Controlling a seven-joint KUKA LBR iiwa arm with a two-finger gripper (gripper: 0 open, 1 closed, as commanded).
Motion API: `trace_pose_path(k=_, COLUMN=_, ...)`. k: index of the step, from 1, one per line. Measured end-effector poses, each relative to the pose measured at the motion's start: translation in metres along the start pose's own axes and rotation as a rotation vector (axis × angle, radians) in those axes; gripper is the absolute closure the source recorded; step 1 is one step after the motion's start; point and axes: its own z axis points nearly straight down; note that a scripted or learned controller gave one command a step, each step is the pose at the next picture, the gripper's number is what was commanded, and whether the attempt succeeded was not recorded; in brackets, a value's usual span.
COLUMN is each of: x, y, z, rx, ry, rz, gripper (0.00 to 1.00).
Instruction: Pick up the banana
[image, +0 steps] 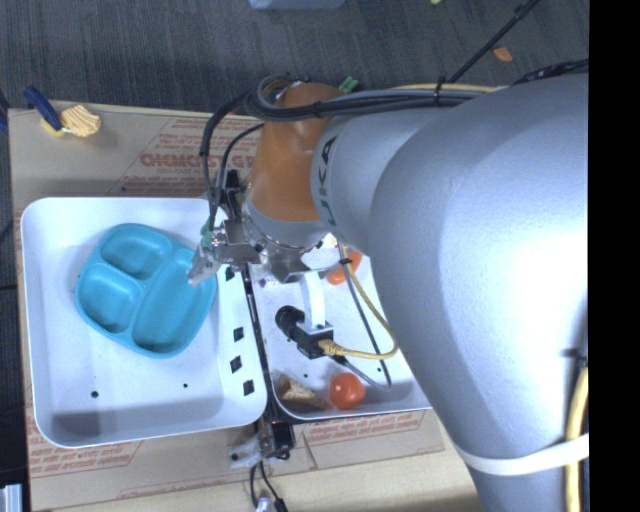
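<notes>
Grey arm (470, 260) bulks largest and closest, covering most of the right bin (385, 400). Along that bin's near wall sit a red tomato-like ball (347, 390) and, just left of it, a brownish item (298, 392) — no banana can be made out. Left of the right bin, the left bin (60, 380) holds a blue divided plate (145, 290). Above the divide, the gripper (205, 265) touches the plate's right edge — open or closed, I cannot tell.

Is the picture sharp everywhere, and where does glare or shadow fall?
Camera view: the grey arm is close to the lens, soft and brightly lit; the blue divided plate is fairly sharp; a shadow lies in the left bin's near corner.
</notes>
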Motion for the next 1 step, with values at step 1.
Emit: trace_pose_path(k=1, x=-0.0899, y=-0.0268, z=-0.0557, rx=-0.002, ry=0.000, rz=-0.088, gripper=0.00)
